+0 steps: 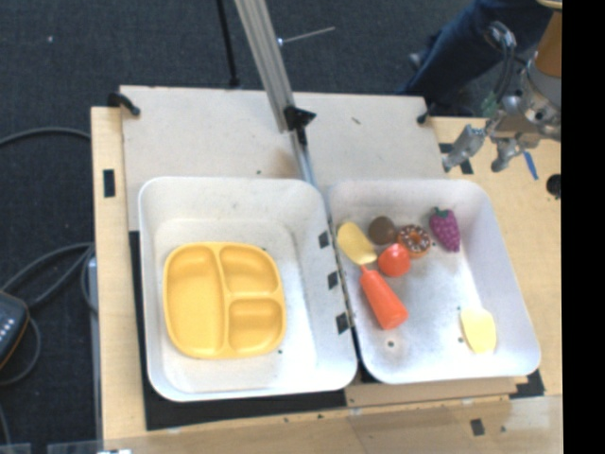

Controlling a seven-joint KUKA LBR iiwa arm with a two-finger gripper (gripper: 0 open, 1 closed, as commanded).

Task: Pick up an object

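The right bin (501, 253) holds several toy foods: a yellow banana-like piece (356, 243), a brown round piece (382, 229), a sprinkled doughnut (414, 240), a purple bunch of grapes (444, 228), a red tomato (394, 260), an orange carrot-like piece (383, 299) and a pale yellow piece (478, 330). My gripper (484, 152) hangs above the bench beyond the right bin's far edge, well up from the objects. Its two fingers are spread apart with nothing between them.
The left bin (151, 206) holds a yellow divided tray (224, 299). A slanted metal post (269, 50) rises from between the bins at the back. The arm's wrist (539, 64) enters at the upper right.
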